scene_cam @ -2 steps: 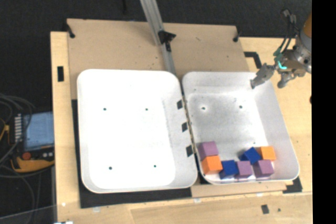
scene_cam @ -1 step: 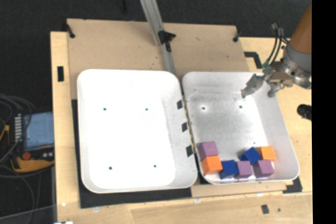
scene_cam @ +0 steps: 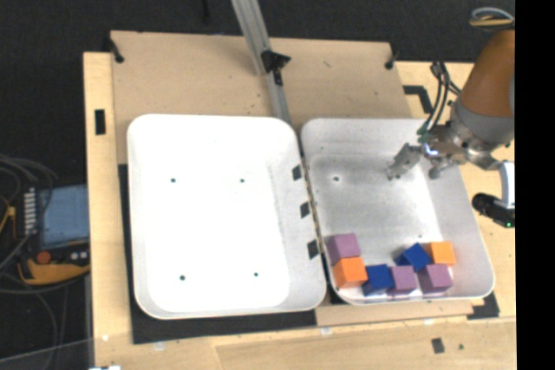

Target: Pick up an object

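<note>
**Small blocks clustered at the lower edge of the right bin, claw poised above the bin's upper right**

You see two shallow white bins side by side on the desk [scene_cam: 217,65]. The left bin [scene_cam: 217,212] fills the middle left of the frame. The right bin [scene_cam: 373,195] carries the candidates for pickup, all gathered along its lower rim at the lower right of the frame: a purple block [scene_cam: 343,246] touching an orange block [scene_cam: 351,270] just below it, then a blue block [scene_cam: 378,277], a second purple block [scene_cam: 404,278], a third purple block [scene_cam: 436,276], a second blue block [scene_cam: 416,256] and a small orange block [scene_cam: 443,252].

The claw [scene_cam: 414,160] hangs over the upper right part of the right bin, well apart from the cluster. Its two fingers appear spread, with bare bin floor between them and nothing held.

Judge the blocks as light, stiff and not fragile; their flat, plain faces should give the fingers a firm, non-slippery seat. Take hold across two opposite side faces, near mid-height.

The blocks look roughly cubic, so none shows a clear long axis. Their orientation differs instead: the second blue block sits turned at an angle to the bin wall, while the purple-and-orange pair lies nearly square to it. Crowding is the main hazard, since neighbours touch and leave little room for a finger. The purple block at the cluster's upper left offers the most open sides.
</note>
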